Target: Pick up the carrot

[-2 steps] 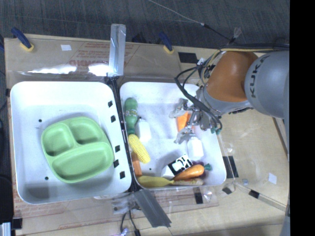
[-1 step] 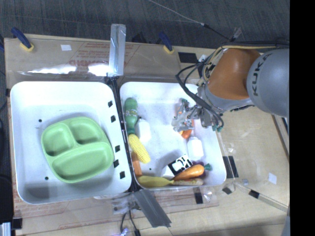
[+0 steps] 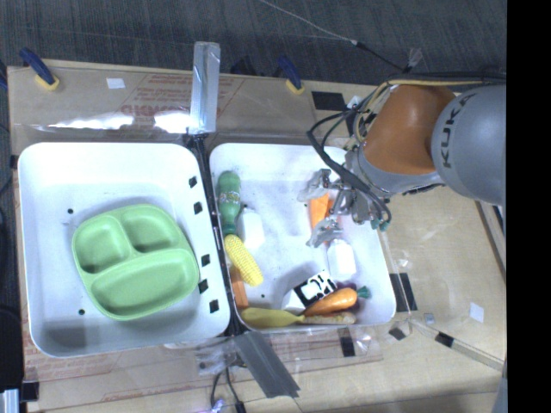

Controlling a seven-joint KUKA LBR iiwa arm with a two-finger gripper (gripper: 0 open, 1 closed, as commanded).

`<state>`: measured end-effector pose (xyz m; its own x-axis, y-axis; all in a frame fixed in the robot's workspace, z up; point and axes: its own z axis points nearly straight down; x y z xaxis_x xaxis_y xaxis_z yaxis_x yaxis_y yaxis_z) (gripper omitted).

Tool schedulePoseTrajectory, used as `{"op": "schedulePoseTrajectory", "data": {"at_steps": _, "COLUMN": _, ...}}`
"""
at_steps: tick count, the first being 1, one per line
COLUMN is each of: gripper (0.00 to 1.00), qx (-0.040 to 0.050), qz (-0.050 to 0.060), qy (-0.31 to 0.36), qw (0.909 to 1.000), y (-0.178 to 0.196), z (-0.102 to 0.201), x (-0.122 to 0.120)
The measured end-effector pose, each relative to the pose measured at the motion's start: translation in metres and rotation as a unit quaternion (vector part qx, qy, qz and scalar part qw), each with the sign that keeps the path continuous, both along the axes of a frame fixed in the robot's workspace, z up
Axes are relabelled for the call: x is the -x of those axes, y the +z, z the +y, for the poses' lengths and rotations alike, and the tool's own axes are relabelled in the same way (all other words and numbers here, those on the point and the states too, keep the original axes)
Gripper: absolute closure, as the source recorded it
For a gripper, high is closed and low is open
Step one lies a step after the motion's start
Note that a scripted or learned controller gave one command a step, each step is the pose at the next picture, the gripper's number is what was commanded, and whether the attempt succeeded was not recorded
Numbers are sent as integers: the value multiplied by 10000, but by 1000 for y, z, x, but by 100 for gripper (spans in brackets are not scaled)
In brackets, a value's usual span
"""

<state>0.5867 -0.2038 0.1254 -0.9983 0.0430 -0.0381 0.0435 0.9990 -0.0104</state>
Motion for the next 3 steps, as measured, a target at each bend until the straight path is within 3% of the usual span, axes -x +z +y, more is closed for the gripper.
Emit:
{"op": "schedulePoseTrajectory", "data": {"at_steps": 1, "gripper": 100, "qx": 21, "qz": -63, "qy": 25, "qw": 10000, "y": 11, "z": 1, "x": -2}}
{"op": "schedulePoseTrajectory", "data": {"at_steps": 2, "gripper": 0, "qx": 20, "qz": -61, "qy": 30, "qw": 10000, "y": 11, "z": 1, "x": -2}}
{"op": "schedulePoseTrajectory", "data": {"at_steps": 3, "gripper": 0, "qx": -41, "qz": 156, "qy": 741, "qw": 9971, "y": -34, "z": 28, "x": -17}}
